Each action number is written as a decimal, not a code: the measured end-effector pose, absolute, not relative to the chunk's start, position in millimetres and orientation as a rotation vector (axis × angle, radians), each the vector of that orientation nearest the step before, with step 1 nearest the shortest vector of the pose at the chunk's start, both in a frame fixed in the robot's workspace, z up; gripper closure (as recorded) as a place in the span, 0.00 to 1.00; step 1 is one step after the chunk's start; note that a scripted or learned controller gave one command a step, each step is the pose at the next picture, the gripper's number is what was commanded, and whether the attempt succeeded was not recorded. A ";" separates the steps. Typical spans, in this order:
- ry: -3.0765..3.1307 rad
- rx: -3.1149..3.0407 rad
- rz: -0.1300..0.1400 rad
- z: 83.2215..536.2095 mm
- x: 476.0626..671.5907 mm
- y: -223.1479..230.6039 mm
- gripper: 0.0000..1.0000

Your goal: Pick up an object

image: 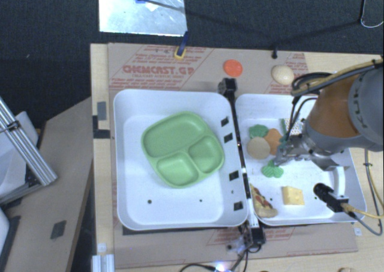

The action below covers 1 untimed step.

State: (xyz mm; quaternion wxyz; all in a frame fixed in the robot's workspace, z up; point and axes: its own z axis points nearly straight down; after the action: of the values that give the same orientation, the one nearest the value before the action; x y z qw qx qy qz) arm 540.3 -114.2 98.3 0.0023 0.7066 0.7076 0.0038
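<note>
My gripper (283, 152) hangs low in the right bin (312, 214), its tip among the toy foods. Just left of it lie a tan round piece (258, 148), an orange piece (273, 139) and a green leafy piece (258, 130). A second green piece (273, 172) lies right below the tip. A yellow cheese block (293, 196) and a pizza-like slice (263, 201) sit nearer the bin's front. The arm's body hides the fingertips.
The left bin (132, 199) bears a green divided plate (183, 149). On the cardboard behind the bins rest an orange disc (233, 68) and a cream egg-shaped thing (282, 74). A black divider (235, 145) runs between the bins. Cables loop over the arm.
</note>
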 end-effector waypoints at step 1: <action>2.223 2.213 0.005 142.9 541.0 -108.9 1.00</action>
State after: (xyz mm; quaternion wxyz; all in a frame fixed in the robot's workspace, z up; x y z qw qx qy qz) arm 541.0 -108.9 142.9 0.0022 0.7055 0.7087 0.0016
